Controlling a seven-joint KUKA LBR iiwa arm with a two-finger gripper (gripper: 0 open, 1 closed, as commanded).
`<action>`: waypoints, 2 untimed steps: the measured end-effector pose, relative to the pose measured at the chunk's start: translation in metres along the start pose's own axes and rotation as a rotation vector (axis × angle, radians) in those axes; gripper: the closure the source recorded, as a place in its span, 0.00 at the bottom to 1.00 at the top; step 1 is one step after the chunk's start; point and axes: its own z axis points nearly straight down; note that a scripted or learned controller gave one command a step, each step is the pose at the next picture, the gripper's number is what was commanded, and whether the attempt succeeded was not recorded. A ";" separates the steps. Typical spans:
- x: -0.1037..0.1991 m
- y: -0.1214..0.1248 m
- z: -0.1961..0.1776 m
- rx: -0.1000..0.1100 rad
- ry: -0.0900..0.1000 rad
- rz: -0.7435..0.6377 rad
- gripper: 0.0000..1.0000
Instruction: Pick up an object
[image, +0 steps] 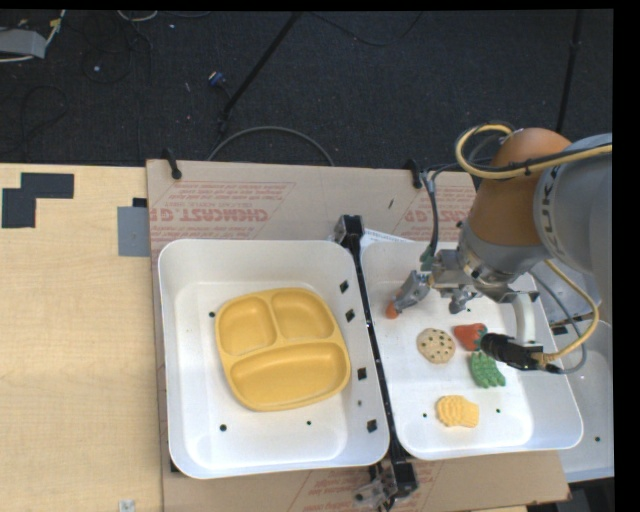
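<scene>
Nearest the camera, at the bench's front edge, one small black clamp (388, 486) sits where the two shallow white bins meet. Two bins lie side by side: the left bin (190, 300) holds one yellow plastic tray (281, 347), glossy, rounded and split into three compartments, two small ones on the far side and one wide one on the near side. The right bin (555, 425) holds four small toy-like pieces: one round tan cookie (435, 345) with dark specks, one knobbly green piece (486, 370), one flat red piece (468, 334) touching the green one's far end, and one ribbed yellow piece (456, 411) lying nearest, apart from the rest. A tiny orange bit (393, 312) lies near the divider. One black divider bar (365, 330) runs between the bins. Both rest on a brown cardboard sheet (250, 205) printed with red lettering, upside down and too faint to read surely. One grey arm with an orange band (510, 205) reaches in from the right; its gripper (440, 295) hangs over the right bin's far part, just beyond the cookie, and I cannot tell whether it is spread or closed. Nothing visibly sits between its tips.
</scene>
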 end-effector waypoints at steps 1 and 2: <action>0.002 0.005 0.046 -0.002 0.000 0.000 0.00; 0.000 0.006 0.033 -0.004 -0.001 0.004 1.00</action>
